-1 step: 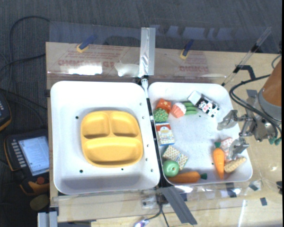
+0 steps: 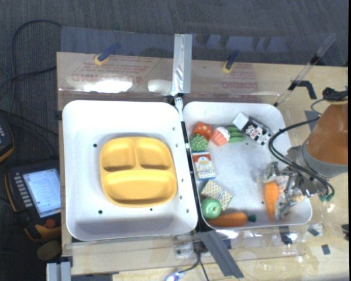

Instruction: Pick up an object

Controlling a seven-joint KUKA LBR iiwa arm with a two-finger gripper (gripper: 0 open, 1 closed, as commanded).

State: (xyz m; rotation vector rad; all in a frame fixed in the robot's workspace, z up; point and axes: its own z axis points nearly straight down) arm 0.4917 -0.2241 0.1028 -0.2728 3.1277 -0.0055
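The tool [image 2: 288, 193], its grip state impossible to tell, sat just right of the upright-lying orange carrot [image 2: 271, 199] at lower right

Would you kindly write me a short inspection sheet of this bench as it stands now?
Surface: two white bins side by side, left bin and right bin.
Job's things: in the right bin, carrot by the gripper, second carrot, green apple, small carton, patterned packet, cupcake, black-and-white box.
Clutter: yellow divided tray in the left bin.
Grippers: gripper low at the right bin's right side; finger state unclear.
Cables: black cable looping to the arm.
Surroundings: grey carpet, handheld pendant at left.
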